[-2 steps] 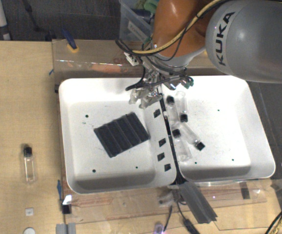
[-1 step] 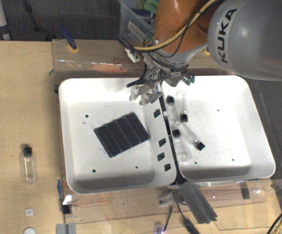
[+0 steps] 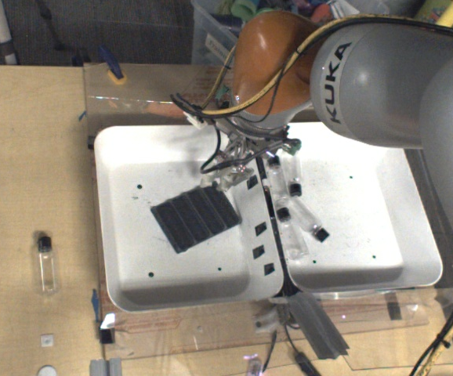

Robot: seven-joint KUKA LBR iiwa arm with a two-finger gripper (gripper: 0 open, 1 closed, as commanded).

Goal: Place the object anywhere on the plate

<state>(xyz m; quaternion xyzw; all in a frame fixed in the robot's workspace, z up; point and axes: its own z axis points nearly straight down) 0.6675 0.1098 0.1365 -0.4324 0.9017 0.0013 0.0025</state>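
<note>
Fingers: hidden by cables, cannot tell if spread or pinching | gripper [image 3: 230, 171] near the far corner of dark ribbed plate [image 3: 195, 216], left bin [image 3: 125, 276] | object: maybe the pale bit under the gripper, unclear | advice: move over plate middle, lower, then release

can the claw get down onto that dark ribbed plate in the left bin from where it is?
Probably yes. The claw hangs just above the upper right corner of the plate, which lies flat in the left bin with nothing on top. The divider stands to the right, off that path.
</note>
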